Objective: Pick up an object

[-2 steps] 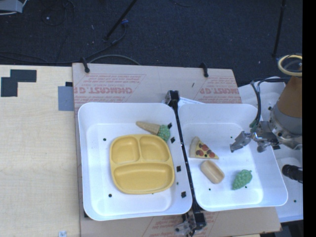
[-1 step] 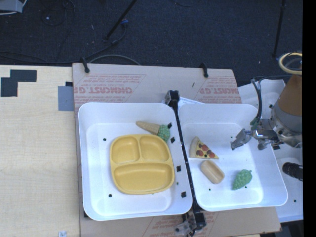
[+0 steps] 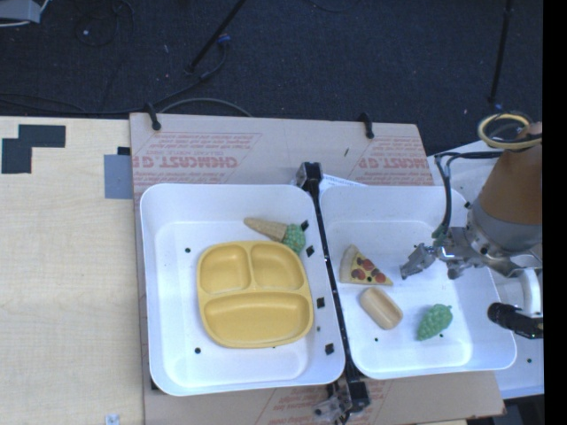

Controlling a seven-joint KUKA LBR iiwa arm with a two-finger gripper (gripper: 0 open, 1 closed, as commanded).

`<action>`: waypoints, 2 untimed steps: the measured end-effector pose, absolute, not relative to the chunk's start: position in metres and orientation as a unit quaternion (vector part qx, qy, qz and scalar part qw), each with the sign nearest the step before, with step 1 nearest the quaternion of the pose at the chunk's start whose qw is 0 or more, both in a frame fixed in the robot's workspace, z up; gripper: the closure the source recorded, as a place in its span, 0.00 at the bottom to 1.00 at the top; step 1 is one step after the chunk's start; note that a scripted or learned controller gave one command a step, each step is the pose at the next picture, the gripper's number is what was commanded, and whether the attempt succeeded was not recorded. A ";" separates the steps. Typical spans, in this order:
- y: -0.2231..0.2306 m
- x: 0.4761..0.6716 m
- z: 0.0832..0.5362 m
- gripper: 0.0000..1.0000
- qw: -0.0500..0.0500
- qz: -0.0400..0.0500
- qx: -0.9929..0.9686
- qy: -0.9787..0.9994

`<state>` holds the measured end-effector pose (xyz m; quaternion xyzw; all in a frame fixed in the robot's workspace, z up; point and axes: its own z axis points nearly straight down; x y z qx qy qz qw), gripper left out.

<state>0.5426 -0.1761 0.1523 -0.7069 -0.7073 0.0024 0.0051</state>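
step: approach | tool over right bin, jaw state cannot tell | targets: pizza slice just left of it, bread roll and grapes below | advice: centre over one piece, descend straight, clear the bin divider

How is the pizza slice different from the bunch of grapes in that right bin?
The pizza slice is a flat yellow wedge with red spots; the grapes are a bumpy green cluster. The pizza slice lies near the divider between the bins, the grapes farther toward the arm's side and nearer the front wall. The gripper hangs closer to the pizza slice than to the grapes. Both lie loose in the right bin.
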 end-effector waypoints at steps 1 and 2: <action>-0.176 0.538 0.087 0.00 0.005 0.002 -0.707 -0.707; -0.176 0.538 0.087 0.00 0.003 0.001 -0.708 -0.706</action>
